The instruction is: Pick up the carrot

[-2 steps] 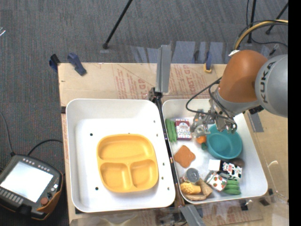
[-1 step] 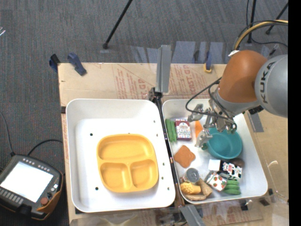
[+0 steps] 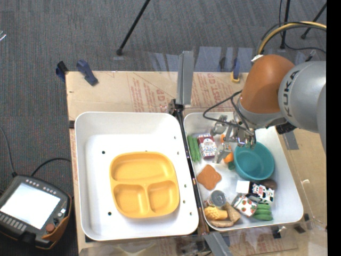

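Orange carrot (image 3: 228, 157) in the right bin (image 3: 290, 196), touching the teal bowl (image 3: 254, 162) on its left side, gripper (image 3: 230, 141) just above it, pincer state impossible to tell, yellow tray (image 3: 144, 184) in the left bin (image 3: 90, 143).

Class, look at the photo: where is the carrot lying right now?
The carrot lies in the right bin, in its upper middle part, against the left rim of the teal bowl and just right of the small carton, directly beneath the gripper.

Both bins (image 3: 85, 143) are plain white, the left one holding a yellow tray (image 3: 144, 184). On the right sit a teal bowl (image 3: 254, 162), an orange carrot (image 3: 228, 157) and green beans (image 3: 194, 148).
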Robot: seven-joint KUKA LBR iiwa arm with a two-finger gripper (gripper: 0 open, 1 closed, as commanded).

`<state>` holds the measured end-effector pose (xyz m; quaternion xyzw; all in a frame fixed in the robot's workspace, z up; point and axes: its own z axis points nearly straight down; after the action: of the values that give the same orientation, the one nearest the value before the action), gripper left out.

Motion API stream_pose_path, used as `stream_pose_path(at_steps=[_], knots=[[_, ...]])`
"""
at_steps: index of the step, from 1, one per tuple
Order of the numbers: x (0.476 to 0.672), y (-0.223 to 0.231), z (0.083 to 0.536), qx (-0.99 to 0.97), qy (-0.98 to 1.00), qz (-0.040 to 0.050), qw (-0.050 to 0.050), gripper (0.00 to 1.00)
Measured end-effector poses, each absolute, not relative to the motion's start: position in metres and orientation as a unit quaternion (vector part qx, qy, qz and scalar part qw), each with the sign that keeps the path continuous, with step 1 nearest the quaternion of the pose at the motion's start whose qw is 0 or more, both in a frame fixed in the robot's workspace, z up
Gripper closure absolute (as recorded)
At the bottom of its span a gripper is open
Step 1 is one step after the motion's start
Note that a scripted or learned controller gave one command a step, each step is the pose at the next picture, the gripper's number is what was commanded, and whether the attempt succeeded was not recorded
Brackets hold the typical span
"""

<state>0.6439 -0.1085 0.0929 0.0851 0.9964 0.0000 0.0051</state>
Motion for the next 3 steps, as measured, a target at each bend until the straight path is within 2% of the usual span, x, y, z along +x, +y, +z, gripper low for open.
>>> stream_pose_path(at_steps=[1,2,3], knots=[[0.581,-0.103,0.093,0.121,0.993,0.0005,0.005,0.00],[0.598,-0.091,0.093,0.117,0.993,-0.0001,0.006,0.00],[0.600,-0.090,0.105,0.114,0.993,-0.0003,0.009,1.00]])
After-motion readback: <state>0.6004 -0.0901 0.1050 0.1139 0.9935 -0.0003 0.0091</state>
